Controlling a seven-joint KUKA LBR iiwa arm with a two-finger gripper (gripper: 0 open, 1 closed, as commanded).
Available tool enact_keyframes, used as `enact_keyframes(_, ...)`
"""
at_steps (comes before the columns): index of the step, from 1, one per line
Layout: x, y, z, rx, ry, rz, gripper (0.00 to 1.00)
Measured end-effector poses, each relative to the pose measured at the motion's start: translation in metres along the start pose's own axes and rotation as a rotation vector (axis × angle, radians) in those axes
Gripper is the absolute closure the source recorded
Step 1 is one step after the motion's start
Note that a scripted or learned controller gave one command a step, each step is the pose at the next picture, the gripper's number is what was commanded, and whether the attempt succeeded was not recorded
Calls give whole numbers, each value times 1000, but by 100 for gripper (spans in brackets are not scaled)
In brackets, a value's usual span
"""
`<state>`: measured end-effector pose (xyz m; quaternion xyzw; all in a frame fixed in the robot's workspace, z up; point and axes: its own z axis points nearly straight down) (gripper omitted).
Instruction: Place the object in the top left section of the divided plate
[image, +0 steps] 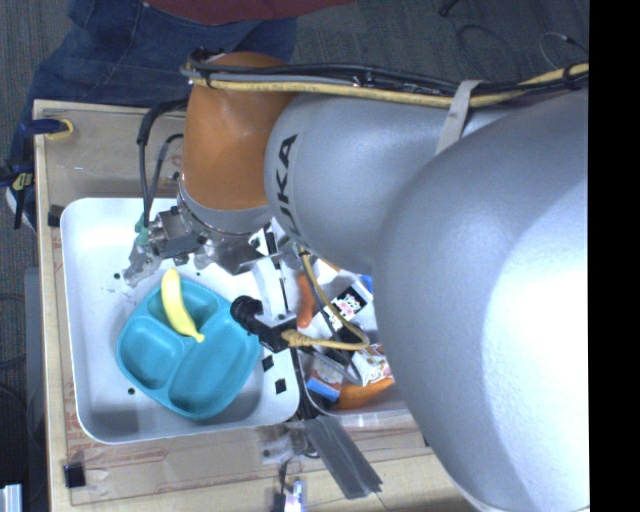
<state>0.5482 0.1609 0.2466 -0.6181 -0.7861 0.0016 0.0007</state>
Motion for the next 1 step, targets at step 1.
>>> enact_keyframes(1, -68, 49, -71, -2, 0, -168, 0)
